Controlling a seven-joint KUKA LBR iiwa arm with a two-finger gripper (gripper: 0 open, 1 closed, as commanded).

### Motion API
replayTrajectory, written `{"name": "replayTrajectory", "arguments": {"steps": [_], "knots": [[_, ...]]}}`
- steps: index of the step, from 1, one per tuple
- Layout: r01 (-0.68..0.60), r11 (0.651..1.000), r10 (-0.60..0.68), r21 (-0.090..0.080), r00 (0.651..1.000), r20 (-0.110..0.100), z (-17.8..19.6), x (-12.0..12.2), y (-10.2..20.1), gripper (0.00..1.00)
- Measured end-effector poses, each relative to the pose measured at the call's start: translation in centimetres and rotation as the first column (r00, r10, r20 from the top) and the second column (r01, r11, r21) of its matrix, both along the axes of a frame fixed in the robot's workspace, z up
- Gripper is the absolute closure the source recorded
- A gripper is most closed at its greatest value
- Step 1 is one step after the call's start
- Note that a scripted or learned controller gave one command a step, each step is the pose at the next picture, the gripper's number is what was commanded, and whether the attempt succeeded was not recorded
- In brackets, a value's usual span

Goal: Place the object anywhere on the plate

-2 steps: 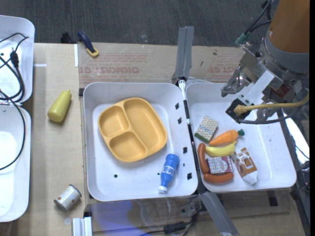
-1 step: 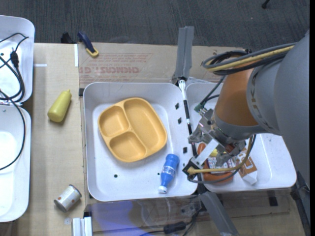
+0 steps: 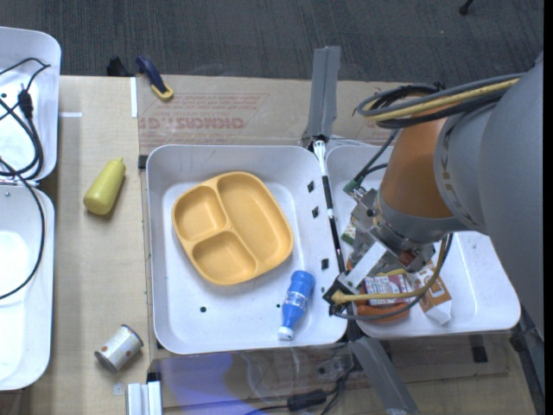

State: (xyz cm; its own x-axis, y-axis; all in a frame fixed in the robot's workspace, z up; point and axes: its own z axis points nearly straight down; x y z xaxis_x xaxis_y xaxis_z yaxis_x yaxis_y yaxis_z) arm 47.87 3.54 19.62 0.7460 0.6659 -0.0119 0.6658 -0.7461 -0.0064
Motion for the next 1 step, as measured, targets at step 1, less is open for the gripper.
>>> {"name": "replayTrajectory", "arguments": {"steps": [1], "knots": [[0.135,0.991,-0.135,-0.002,0.991,0.008,19.03,-0.02,1.77,1.00]]}}
